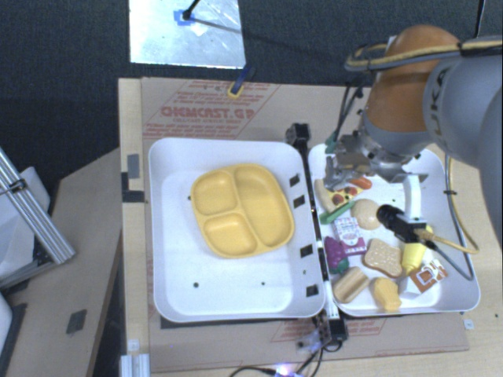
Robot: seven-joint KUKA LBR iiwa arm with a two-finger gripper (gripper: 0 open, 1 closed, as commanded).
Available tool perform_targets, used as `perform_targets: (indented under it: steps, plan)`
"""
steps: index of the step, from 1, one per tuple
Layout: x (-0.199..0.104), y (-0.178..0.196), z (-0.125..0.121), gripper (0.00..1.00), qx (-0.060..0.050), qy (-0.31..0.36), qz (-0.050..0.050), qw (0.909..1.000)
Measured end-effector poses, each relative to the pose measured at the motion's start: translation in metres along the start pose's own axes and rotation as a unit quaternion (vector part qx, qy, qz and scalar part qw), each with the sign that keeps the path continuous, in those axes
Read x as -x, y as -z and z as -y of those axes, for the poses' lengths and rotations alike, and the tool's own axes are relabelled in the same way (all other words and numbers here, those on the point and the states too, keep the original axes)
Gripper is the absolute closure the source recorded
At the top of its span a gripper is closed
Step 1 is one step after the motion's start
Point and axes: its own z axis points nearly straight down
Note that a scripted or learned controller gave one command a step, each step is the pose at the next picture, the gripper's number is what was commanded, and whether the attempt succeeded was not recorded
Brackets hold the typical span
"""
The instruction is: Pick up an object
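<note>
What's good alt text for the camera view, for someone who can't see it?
A grey robot arm with an orange band reaches from the right, its gripper low over the right bin, which holds a pile of toy food. The left bin holds a yellow divided tray.

Yellow divided tray in left bin

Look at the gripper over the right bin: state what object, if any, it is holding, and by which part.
It cannot be told. The gripper is low over the toy food at the back of the right bin, but nothing is visibly between its tips.
</note>
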Motion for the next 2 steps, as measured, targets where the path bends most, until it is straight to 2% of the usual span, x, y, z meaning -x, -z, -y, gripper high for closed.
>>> perform_targets:
  steps: [1, 2]
  plan:
    - [-0.0492, 0.0028, -0.0052, 1.0, 0.0, 0.001, -0.001, 1.0]
    - [-0.0577, 0.0013, -0.009, 1.0, 0.0, -0.001, 0.0, 1.0]
